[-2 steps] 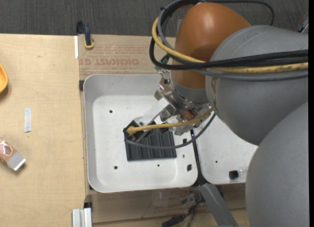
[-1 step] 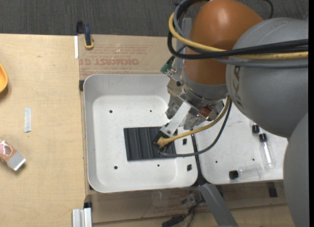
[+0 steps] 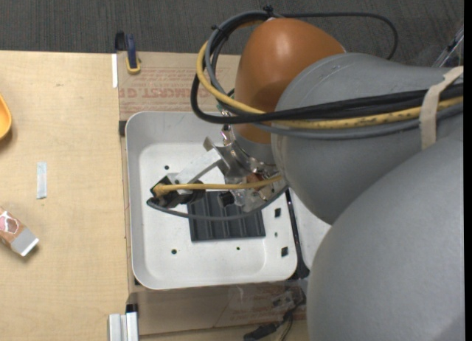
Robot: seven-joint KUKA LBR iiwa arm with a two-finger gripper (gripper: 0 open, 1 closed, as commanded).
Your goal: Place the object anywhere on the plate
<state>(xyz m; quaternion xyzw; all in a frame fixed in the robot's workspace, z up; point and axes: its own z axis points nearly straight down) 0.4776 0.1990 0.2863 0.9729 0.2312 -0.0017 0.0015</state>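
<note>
— While the arm (image 3: 354, 133) hangs over it, how many bins can you count?

— One white bin (image 3: 147, 258) that I can see plainly, with one dark ribbed rectangle (image 3: 225, 223) lying flat on its floor.

— And the gripper (image 3: 240, 177)?

— Low inside that bin, right above the ribbed piece. Whether its fingers are apart or together, I can't tell; cables cross in front.

— Anything else?

— On the wooden bench (image 3: 66, 111) to the left: one orange rim (image 3: 4, 116) at the edge, one small pale strip (image 3: 41, 180), one wrapped packet (image 3: 16, 232).
</note>
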